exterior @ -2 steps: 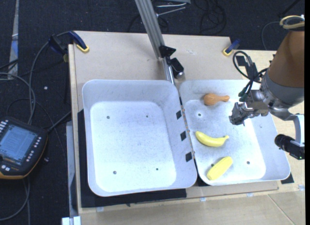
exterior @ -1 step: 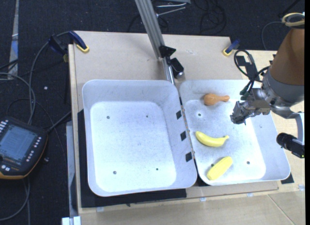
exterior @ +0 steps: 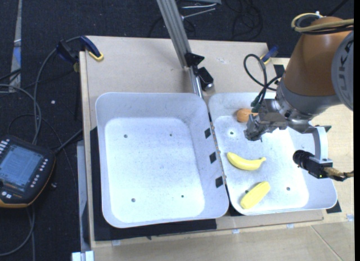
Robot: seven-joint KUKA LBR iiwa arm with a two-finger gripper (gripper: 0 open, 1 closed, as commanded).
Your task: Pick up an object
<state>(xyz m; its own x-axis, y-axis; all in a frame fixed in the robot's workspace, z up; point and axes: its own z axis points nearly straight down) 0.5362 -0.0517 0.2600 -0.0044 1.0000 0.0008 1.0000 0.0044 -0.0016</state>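
Nothing lifted yet: all three objects lie in the right bin (exterior: 326, 198).
Gripper (exterior: 254, 130) hangs low beside the orange ball (exterior: 243, 115), grip impossible to tell; banana (exterior: 245, 161) and yellow piece (exterior: 254, 194) sit nearer me.

Both bins are white with fine dark speckling: the left bin (exterior: 152, 161) and the right bin (exterior: 292, 187). In the right bin lie a bright yellow banana (exterior: 246, 162), a second yellow piece (exterior: 255, 194) of a slightly deeper, mustard tone, and a small orange-tan object (exterior: 243, 115). The tool (exterior: 254, 131) is dark grey to black. The arm (exterior: 318, 63) shows a broad orange band above grey. The counter (exterior: 140, 68) is pale tan. The floor (exterior: 39, 29) is black carpet.
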